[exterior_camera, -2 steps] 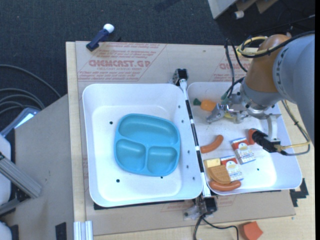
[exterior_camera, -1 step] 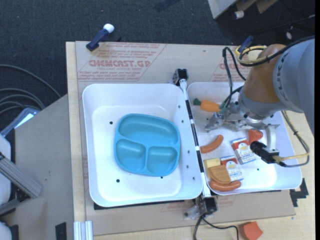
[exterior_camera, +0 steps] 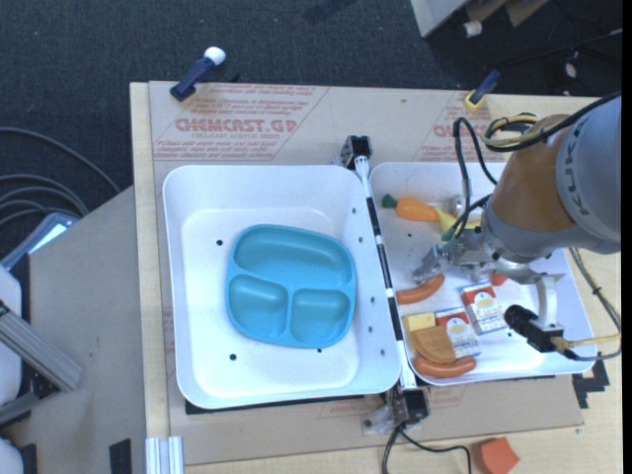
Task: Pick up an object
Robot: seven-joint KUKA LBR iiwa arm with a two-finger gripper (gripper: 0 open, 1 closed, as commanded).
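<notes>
Bench: two white bins side by side.

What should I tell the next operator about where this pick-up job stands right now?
Gripper: low in the right bin, among the toy food; whether it is open or shut can't be made out.
Right bin holds a carrot, two sausages, a bread slice, a cheese piece and small red-and-white cartons.
Left bin holds the blue divided plate.
Done: nothing visibly lifted.
Left: grasp one object and raise it.
</notes>
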